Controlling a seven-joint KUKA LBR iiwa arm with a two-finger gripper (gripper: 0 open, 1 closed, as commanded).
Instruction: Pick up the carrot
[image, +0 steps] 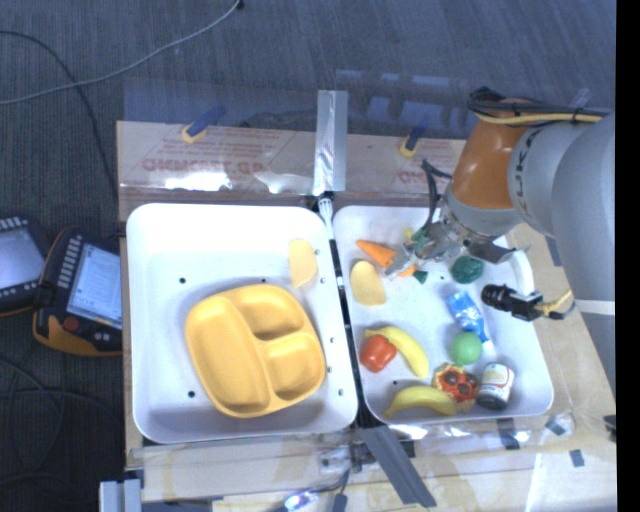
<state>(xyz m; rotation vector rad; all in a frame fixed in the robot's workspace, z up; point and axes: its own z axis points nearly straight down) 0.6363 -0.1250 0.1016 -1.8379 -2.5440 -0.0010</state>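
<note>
Near right bin's top-left corner: carrot (375, 252), long axis pointing toward tool (420, 250) just beside it on the right, tool state unreadable.

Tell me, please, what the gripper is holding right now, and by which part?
It cannot be told: the gripper sits just right of the carrot in the right bin, its tips too small to read.

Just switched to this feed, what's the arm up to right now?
The arm's gripper is down in the right bin, near its far edge and right beside the carrot. The carrot lies on the bin floor, not visibly lifted. Two bananas, a red pepper, a green ball and a blue packet lie nearby. A yellow tray sits in the left bin.
</note>
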